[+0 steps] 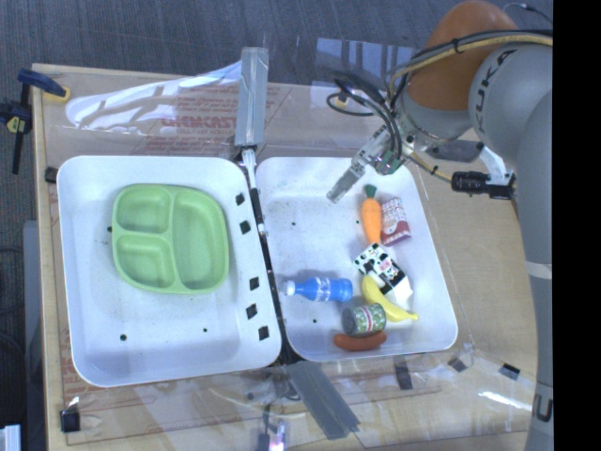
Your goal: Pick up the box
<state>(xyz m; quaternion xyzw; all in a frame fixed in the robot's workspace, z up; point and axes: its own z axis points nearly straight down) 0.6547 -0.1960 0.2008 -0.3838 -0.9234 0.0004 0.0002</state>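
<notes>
The pale wooden worktop carries two shallow white plastic bins side by side. The grey robot arm with the orange band reaches in from the right, over the far right corner of the worktop. The left white bin holds a light green plastic tray with three compartments, lying flat near the bin's middle. The right white bin holds all the small things, gathered along its right side.

The gripper hangs over the far part of the right bin, slanting down and to the left, its tip just left of the carrot's far end; whether it is wide or narrow cannot be told from this view, and nothing is seen between its fingers.

The small red and white cardboard box lies in the right bin near the right wall, just beside the orange plastic carrot on its left. Nearer, a black and white cow-patterned carton sits against a yellow plastic banana. A small blue plastic bottle with a white cap lies on its side to their left. A small green-labelled tin can lies by the banana, and a reddish-brown toy sausage lies at the near wall.
</notes>
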